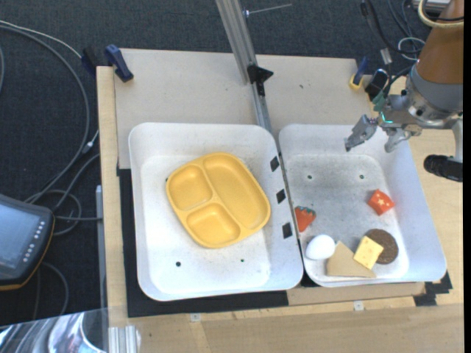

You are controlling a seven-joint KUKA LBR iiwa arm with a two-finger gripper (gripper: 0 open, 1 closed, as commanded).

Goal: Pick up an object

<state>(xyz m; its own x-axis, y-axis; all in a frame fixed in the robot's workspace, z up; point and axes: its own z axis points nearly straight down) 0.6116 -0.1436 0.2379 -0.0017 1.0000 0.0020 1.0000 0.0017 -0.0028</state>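
My gripper (377, 138) hangs over the far edge of the right bin (412, 190), fingers spread open with nothing between them. Below it in that bin lie an orange-red block (380, 202), a red strawberry-like toy (305, 217) at the left wall, a white egg (319, 247), a tan wedge (340, 262), a yellow cheese cube (368, 253) and a brown round cookie (385, 243). All of these sit well in front of the gripper, apart from it.
The left bin (147, 197) holds a yellow divided plate (216, 198). A grey metal pole (234, 20) slants down to the ridge between the bins. Blue clamps (118, 62) sit at the bench's far corners. Cables trail on the dark floor to the left.
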